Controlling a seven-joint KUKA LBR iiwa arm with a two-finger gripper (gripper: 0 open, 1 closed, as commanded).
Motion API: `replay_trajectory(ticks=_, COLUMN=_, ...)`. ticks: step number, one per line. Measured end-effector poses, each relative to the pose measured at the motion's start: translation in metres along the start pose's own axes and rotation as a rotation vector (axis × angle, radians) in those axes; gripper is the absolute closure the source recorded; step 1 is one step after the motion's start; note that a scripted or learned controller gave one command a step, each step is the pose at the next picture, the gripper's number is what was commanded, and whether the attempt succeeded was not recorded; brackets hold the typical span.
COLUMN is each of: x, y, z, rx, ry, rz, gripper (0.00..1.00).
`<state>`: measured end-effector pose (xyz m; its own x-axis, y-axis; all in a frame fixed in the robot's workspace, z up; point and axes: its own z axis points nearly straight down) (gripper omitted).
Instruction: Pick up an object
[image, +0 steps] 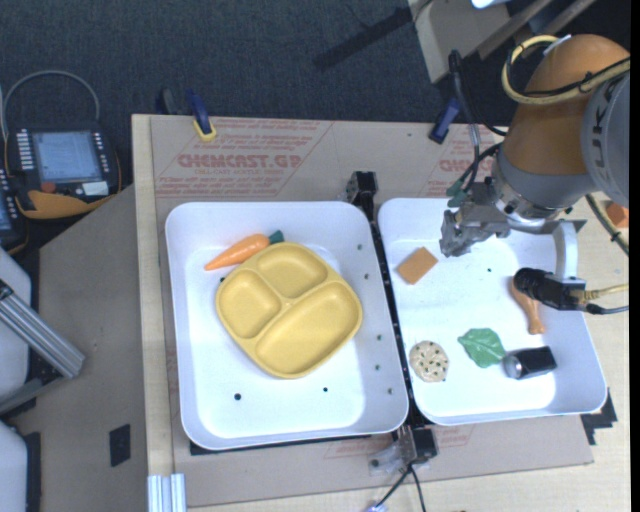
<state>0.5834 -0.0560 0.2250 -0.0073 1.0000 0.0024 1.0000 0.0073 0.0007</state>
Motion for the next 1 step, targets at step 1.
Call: replay_trajectory(ticks=1, x=0.0525, y=0.0193, z=-0.0102, rx=-0.004, ry=-0.001, rz=0.001, gripper=1.0)
